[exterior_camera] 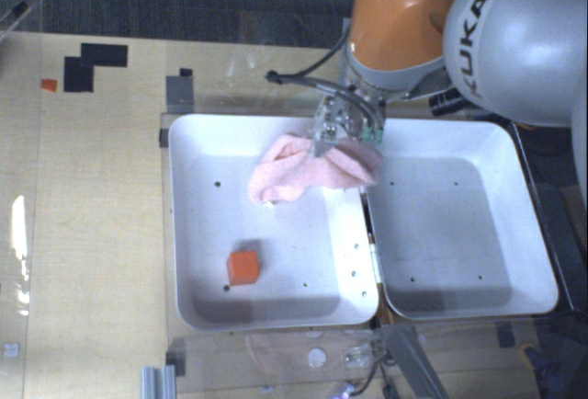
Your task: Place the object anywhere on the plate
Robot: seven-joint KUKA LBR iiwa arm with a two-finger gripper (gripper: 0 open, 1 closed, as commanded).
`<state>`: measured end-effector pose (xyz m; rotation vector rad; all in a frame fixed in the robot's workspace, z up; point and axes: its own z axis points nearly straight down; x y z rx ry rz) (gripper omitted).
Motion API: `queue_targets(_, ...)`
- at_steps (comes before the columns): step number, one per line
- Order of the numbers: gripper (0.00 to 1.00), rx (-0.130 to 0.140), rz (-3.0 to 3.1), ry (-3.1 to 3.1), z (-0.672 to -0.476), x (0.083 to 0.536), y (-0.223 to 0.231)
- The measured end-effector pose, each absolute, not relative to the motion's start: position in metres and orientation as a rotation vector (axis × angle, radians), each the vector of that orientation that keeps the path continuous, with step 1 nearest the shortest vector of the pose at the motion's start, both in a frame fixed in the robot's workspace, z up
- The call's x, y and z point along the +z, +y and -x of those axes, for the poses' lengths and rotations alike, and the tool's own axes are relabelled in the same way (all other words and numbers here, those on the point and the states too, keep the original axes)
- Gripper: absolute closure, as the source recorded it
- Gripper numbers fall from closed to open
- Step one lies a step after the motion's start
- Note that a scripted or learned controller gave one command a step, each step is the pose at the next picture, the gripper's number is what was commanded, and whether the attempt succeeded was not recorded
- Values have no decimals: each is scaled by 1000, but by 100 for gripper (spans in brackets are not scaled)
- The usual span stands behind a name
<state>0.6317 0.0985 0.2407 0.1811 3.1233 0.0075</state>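
A crumpled pink cloth (292,173) lies in the upper right part of the left white bin (191,232). Its right end is pulled up and reaches over the divider between the bins. My gripper (344,142) stands over that raised end, shut on the cloth, which bunches between the fingers. A small orange block (243,267) rests on the floor of the same bin, near its front left, well apart from the gripper. The arm's orange band and grey wrist hide the bin's back edge behind the gripper.
The right white bin (459,232) sits directly beside the left one, their rims touching along the middle. Black markers (92,64) and a small orange square (49,85) lie on the wooden bench at the far left.
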Motion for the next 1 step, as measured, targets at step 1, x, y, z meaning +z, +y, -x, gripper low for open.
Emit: queue_targets(1,100,7,5,3131,-616,226,145)
